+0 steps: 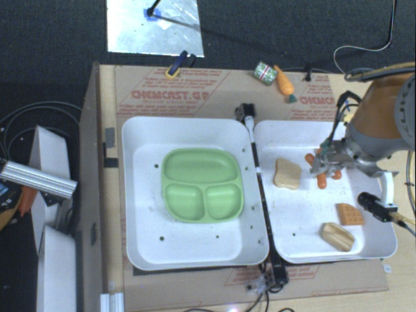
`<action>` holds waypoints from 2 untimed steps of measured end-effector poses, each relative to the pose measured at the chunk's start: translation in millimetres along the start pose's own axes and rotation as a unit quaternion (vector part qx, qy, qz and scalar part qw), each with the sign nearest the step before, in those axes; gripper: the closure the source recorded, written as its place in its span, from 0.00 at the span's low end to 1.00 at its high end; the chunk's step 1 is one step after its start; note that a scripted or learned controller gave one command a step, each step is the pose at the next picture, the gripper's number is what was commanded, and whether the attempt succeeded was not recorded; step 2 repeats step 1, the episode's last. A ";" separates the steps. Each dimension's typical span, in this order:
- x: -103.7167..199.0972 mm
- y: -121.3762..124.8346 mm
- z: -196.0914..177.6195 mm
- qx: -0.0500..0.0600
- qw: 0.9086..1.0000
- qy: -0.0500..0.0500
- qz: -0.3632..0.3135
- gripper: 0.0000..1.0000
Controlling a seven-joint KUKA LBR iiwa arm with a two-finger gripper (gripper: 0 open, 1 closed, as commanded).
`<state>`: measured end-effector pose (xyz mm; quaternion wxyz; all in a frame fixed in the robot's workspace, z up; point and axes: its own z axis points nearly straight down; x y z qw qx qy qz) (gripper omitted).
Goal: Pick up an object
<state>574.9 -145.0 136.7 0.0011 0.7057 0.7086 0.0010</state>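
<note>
We find the pincer [323, 166] low in the right bin [370, 249], directly over a small orange piece [322, 181]; whether it has closed on the piece we cannot tell. The piece's long axis runs roughly up-down in the view. A tan bread-like piece [287, 174] lies just left.

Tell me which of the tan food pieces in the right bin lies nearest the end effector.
The pale bread slice, left of the end effector by the bin divider. The waffle square and the bread roll lie farther off, toward the bin's front edge.
</note>
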 end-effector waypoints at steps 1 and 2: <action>66.6 -35.0 -48.1 0.001 1.000 0.001 0.000 1.00; 66.6 -35.0 -48.1 0.001 1.000 0.001 0.000 1.00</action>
